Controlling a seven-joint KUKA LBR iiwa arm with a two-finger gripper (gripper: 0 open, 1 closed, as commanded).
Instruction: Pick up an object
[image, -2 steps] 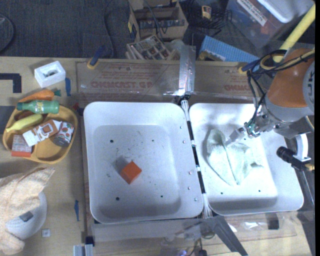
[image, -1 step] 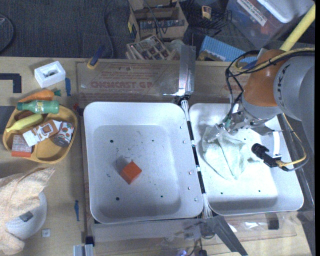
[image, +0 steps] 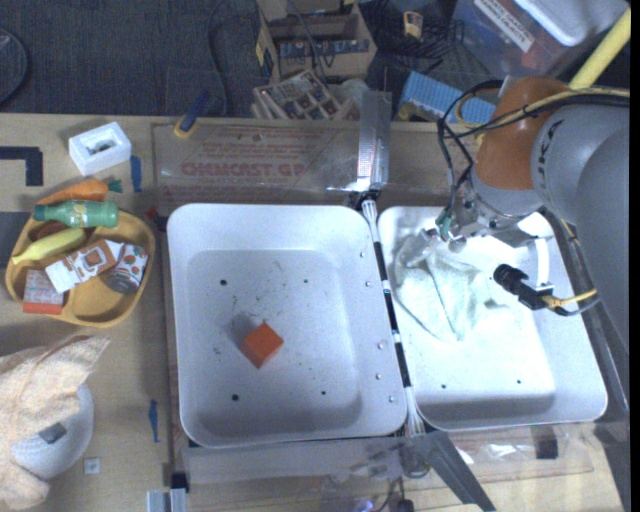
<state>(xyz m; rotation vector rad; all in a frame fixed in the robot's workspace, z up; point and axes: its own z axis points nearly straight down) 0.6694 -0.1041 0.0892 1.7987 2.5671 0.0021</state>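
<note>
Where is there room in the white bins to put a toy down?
Lots of bare floor in the left bin, all around the orange block. In the right bin, the near half is free. Its far half is crowded: the crumpled white cloth lies there, with the pincer at its top edge.

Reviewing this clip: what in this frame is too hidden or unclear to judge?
- Claw, camera view: small and pale against the white cloth; open or shut, and any grip on the cloth, cannot be told.
- Right bin: its upper right corner is covered by the arm.
- Packets in the yellow bowl: labels too small.
</note>
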